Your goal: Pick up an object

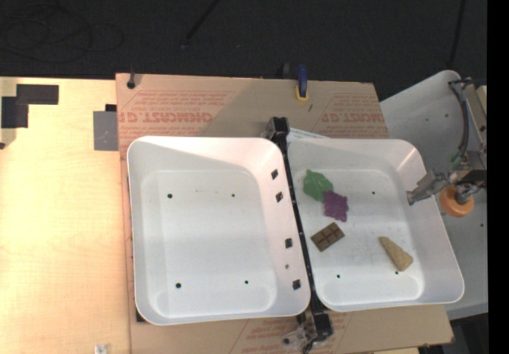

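Four loose items lie in the right-hand shallow white plastic bin, and any of them can serve as the object to pick. The crumpled green piece sits in the upper left part of that bin's floor. The purple, lumpy piece lies just below and to the right of it, touching or nearly touching; you cannot tell which from this angle. The flat brown rectangular block rests below the purple piece, near the divider between the bins. The tan wedge-shaped piece lies apart from the other three, toward the lower right of the floor.

The left-hand shallow white plastic bin stands directly beside the right one, with their rims meeting along a row of small black clips.

At the right rim of the right-hand bin you see the grey metal gripper assembly, with an orange part just behind it. Nothing lies between its tips. Whether the pincer is spread or pressed together cannot be told at this size and angle.

Both bins rest on a sheet of brown printed cardboard. The cardboard lies on a pale wooden bench top, which carries a few dark rectangular markings at upper left. Behind the bench the floor is dark, with cables trailing across it.
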Motion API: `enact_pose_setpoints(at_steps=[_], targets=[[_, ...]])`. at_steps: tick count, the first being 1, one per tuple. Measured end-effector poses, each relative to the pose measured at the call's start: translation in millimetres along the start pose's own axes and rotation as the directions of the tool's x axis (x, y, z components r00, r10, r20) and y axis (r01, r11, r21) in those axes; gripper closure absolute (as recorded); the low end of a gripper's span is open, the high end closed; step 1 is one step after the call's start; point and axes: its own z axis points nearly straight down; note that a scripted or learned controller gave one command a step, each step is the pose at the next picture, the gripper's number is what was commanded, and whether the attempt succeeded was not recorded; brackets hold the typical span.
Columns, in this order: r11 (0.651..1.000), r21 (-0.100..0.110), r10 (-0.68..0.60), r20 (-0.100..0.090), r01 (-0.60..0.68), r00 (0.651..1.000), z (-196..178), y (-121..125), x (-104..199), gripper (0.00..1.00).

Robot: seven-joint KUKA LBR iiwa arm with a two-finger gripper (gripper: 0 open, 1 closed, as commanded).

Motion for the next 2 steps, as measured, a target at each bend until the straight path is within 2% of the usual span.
enact_pose_setpoints(at_steps=[1,2], targets=[[1.0,0.008,0.001,-0.003,-0.001,1.0,71,-42,-5,0.0],[1.0,-0.008,-0.008,-0.008,0.008,1.0,174,-4,0,0.0]])
